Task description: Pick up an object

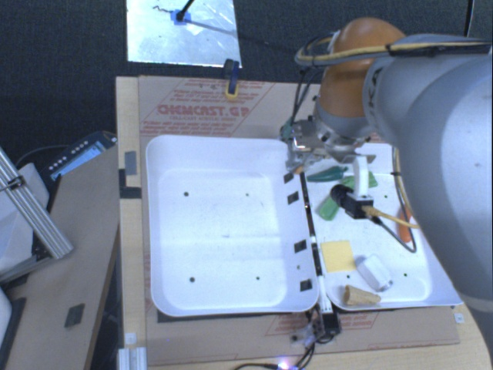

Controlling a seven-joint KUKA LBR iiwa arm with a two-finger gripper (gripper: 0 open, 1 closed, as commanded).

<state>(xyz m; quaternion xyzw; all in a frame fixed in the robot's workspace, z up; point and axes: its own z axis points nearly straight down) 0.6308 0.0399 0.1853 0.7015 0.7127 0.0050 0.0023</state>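
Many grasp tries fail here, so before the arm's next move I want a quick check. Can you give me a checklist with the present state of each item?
1. Objects available in the right bin: ok; yellow square, white piece, tan wedge.
2. Gripper over the right bin: ok, at its far left corner.
3. Finger state: cannot tell.
4. Object held: cannot tell.
5. Green pieces near the gripper, partly hidden: cannot tell whether graspable.

Tan bench [92, 230] bearing printed cardboard sheet [208, 106]. On the sheet, two shallow white bins side by side: left bin [223, 230], right bin [420, 280], touching along clipped seam.
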